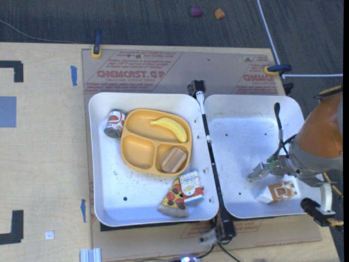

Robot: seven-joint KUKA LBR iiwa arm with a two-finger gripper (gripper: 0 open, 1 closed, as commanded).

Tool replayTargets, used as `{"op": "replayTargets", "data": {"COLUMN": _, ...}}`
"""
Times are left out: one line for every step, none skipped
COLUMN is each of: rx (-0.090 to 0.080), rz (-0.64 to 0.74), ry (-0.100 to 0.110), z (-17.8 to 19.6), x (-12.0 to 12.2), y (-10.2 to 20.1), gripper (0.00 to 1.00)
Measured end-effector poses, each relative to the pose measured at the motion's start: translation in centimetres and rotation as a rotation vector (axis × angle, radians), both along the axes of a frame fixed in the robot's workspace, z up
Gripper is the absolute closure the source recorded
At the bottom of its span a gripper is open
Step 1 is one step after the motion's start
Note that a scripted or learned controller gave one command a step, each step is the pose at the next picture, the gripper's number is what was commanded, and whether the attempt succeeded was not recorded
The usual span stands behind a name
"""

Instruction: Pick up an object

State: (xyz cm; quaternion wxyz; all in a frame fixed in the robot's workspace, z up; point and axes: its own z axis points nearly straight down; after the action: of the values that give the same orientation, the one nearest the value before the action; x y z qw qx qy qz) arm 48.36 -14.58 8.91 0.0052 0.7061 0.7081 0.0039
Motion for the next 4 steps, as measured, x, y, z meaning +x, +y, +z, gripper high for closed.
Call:
{"op": "replayTargets", "data": {"rx": -0.015, "rz": -0.007, "ry": -0.009, "z": 1.1, "x": 0.0, "y": -0.5, "gripper": 1.0}}
{"op": "replayTargets", "data": {"rx": -0.014, "rz": -0.007, "ry": -0.008, "z": 1.1, "x": 0.0, "y": -0.5, "gripper": 0.0}}
{"op": "replayTargets", "data": {"rx": -0.009, "rz": -0.007, "ry": 0.001, "z": -0.1, "x": -0.2, "y": 2.9, "gripper": 0.0}}
{"op": "replayTargets", "data": {"rx": -0.018, "rz": -0.01, "ry": -0.01, "z": 1.1, "x": 0.0, "y": 2.6, "gripper": 1.0}}
